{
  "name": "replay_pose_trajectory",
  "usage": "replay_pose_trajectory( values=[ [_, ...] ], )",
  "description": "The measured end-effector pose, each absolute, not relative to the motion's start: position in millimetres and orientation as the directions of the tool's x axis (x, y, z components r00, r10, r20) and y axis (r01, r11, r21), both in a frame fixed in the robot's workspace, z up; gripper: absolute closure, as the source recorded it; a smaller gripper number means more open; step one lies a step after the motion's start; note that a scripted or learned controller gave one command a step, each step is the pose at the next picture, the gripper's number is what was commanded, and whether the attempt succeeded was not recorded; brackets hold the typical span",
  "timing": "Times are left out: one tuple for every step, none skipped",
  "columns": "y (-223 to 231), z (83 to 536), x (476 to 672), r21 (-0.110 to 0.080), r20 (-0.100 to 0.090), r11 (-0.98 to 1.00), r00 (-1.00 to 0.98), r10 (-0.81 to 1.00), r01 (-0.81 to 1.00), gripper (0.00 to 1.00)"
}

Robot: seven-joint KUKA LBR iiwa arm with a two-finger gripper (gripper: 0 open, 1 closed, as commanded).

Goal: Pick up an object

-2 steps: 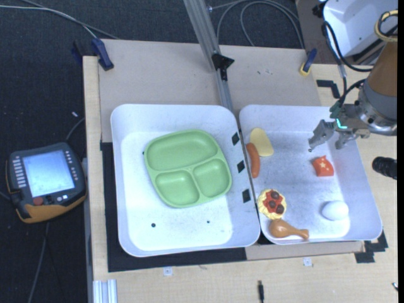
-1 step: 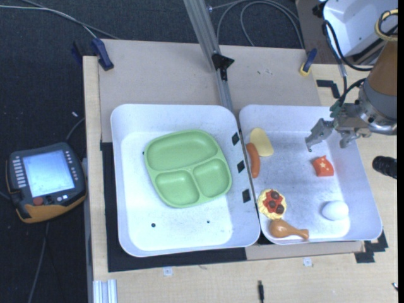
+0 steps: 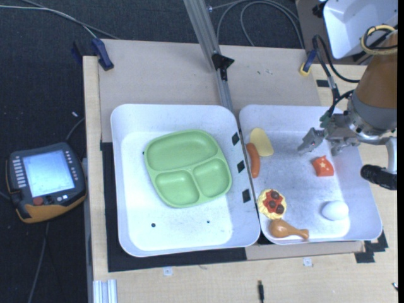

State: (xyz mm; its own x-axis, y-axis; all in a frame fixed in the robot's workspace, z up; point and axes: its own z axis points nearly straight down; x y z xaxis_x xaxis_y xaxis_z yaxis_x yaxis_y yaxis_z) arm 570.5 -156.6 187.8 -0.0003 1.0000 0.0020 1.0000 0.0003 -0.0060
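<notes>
- Currently I see the gripper in the right bin, fingers spread, nothing between them.
- Nearest target: red toy, at 6 o'clock just beside it.
- I judge it light, rigid, slippery; grip across its flat sides.

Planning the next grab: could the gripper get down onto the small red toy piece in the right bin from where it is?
Probably yes. The gripper hovers just above the small red toy piece, which lies apart from the other items on the right white bin floor, so the way down looks free.
</notes>
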Motion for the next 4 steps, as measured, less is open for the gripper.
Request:
replay_pose_trajectory(
  values=[
    [-150.7,125.2,569.1,-0.008,0.003,0.001,-0.001,1.0,1.0,0.0],
    [-150.1,85.7,570.4,0.001,0.001,0.001,-0.001,1.0,1.0,0.0],
    [-151.6,98.6,571.6,0.006,-0.002,0.0,0.0,1.0,1.0,1.0],
    [-150.5,142.2,570.0,0.004,-0.001,0.001,-0.001,1.0,1.0,1.0]
  ],
)
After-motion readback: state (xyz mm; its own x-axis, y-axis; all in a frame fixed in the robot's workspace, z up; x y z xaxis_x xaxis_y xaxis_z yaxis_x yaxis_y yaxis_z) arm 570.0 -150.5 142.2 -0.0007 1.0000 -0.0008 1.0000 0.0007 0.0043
